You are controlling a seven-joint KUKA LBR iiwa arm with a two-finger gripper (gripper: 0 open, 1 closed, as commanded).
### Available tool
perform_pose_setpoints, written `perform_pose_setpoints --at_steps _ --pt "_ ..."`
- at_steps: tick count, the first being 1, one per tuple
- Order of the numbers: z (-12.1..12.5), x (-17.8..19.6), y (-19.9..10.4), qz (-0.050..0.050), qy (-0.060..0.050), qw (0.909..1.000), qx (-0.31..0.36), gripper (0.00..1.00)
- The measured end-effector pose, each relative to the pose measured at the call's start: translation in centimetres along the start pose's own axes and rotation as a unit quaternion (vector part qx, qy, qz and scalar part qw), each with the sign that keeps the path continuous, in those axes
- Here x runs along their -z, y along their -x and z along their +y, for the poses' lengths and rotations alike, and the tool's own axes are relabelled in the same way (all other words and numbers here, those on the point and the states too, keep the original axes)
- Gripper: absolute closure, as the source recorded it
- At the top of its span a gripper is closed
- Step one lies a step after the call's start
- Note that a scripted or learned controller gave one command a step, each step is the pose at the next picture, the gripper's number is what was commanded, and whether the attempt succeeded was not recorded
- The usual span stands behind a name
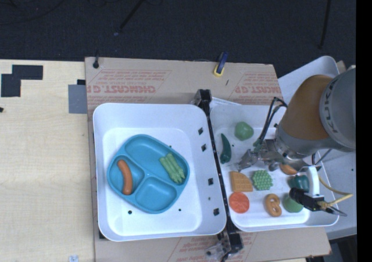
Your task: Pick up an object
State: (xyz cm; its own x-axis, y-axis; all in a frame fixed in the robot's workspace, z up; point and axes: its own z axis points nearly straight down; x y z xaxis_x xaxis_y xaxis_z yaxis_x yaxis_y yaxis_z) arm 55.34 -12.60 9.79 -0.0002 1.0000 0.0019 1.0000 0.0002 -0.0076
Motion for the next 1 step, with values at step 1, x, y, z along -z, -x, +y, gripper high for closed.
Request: perform_pose_setpoints --at_steps 1 --pt "-0.04 -1.13 -0.07 0.000 0.002 1.0000 -0.001 0.00"
